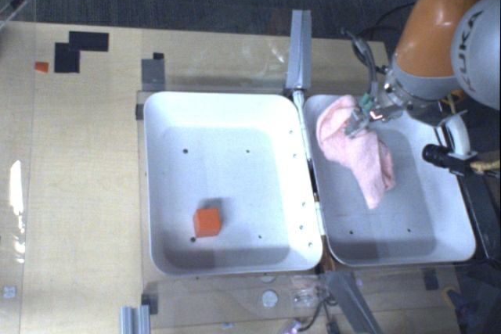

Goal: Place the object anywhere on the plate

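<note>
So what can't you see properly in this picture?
- Claw, camera view: the arm's wrist covers its fingertips, so whether it grips the pink cloth is unclear.
- Cloth's underside: its own folds hide it.
- Arm: cut off by the right edge.
- Orange block in the left bin: too small for detail.

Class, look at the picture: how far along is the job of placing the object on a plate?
Done: the tool has reached the pink cloth in the right bin. In hand: it meets the cloth's upper edge; grip unclear. Left: placing; I can make out no plate. An orange block sits in the left bin.
</note>
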### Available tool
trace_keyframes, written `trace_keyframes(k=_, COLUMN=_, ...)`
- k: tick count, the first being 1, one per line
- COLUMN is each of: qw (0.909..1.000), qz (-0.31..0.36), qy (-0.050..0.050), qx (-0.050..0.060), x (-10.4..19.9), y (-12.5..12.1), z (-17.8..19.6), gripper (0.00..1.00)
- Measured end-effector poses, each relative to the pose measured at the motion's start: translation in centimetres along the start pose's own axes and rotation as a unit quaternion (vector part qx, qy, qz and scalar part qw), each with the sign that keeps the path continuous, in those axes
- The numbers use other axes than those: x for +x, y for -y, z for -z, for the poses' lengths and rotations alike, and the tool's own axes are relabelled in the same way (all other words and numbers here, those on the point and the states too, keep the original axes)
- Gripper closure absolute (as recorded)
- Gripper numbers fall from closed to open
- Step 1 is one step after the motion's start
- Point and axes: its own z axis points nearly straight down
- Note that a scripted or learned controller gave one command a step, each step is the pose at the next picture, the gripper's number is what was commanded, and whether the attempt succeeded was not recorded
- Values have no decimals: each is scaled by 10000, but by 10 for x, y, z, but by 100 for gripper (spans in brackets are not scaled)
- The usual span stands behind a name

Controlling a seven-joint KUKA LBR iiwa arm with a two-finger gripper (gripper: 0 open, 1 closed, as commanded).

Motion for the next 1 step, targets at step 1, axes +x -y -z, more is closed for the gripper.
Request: trace_keyframes(k=1, qw=10000, qz=34, qy=5, qx=-11, x=0, y=-2, z=22, gripper=100)
